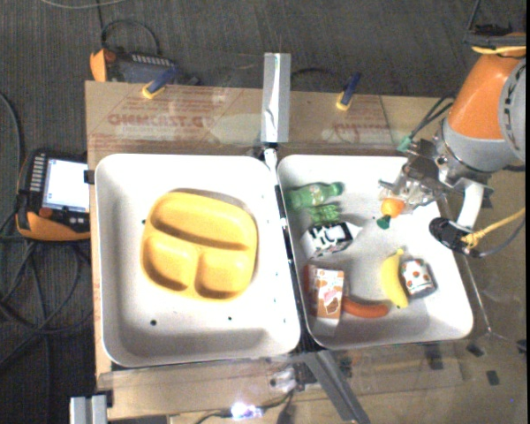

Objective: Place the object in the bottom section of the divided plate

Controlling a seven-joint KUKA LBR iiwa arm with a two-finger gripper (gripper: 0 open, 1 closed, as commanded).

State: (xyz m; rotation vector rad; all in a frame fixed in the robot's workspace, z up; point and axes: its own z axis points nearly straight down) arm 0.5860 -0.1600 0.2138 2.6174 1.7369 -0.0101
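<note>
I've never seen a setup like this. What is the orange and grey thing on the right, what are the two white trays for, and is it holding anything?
You are looking down from one fixed camera above a bench. The grey and orange machine is a robot arm; its two-finger gripper hangs over the right white bin, by a small orange object; whether it grips that, I cannot tell. That bin holds toy groceries: green bottles, a yellow banana, a red sausage, small cartons. The left white bin holds a yellow divided plate, where one object should go.

You see dark grey carpet (35, 60) all around the bench. Black cables (4, 263) trail toward nine o'clock. A handheld pendant (57, 193) lies there too.
</note>
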